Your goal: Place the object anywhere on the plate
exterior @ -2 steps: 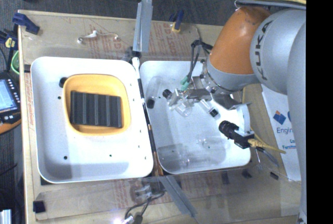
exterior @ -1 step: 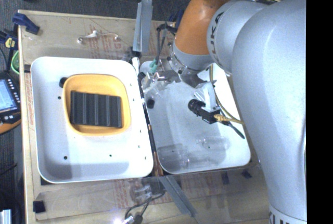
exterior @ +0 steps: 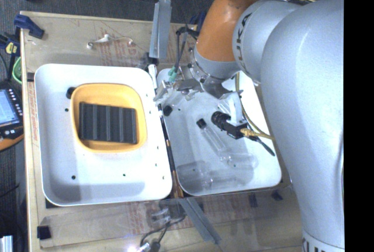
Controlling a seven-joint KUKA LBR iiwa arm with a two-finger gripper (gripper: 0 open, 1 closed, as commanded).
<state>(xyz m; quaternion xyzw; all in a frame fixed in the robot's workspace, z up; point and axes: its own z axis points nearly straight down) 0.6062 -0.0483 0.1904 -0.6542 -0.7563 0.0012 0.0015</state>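
A yellow plate (exterior: 82, 96) with rounded corners lies in the left white bin (exterior: 52, 175). A dark grey ribbed block (exterior: 108, 123) rests flat on the plate. My gripper (exterior: 168, 92) hangs over the far left corner of the right bin (exterior: 187, 186), close to the wall between the two bins. A small green part shows at its wrist. In the right bin lies a clear tube (exterior: 215, 140) with a black cap. A clear plastic piece (exterior: 213, 175) lies near the front wall. Both are apart from the gripper.
The grey arm with its orange band (exterior: 219, 28) covers the right bin's far and right side. A black plug with a cable (exterior: 225, 122) hangs over the bin's middle. A metal bar (exterior: 159, 28) lies behind the bins. A handheld device (exterior: 9, 110) sits at the left edge.
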